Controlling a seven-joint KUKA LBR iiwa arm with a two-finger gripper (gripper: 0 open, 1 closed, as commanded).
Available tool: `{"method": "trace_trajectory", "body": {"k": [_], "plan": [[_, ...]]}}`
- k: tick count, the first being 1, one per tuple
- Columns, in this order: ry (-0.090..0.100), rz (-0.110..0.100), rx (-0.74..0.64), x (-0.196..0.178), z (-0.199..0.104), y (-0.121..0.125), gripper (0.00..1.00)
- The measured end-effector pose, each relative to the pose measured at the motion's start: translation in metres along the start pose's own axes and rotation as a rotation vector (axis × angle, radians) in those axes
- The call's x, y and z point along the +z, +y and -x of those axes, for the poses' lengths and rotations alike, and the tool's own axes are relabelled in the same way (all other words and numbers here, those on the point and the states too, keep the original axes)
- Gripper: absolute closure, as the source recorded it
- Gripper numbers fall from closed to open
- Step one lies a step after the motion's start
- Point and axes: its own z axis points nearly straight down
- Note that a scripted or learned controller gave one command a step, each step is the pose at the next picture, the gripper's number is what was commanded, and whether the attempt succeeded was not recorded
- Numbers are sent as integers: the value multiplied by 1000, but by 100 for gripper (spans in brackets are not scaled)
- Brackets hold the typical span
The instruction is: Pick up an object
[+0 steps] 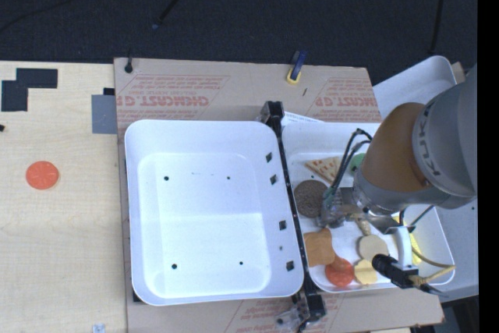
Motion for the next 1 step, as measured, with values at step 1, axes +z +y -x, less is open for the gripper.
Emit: {"method": "trace_trajectory", "body": {"k": [1], "plan": [[2, -2, 3, -12, 1, 0, 100]]}}
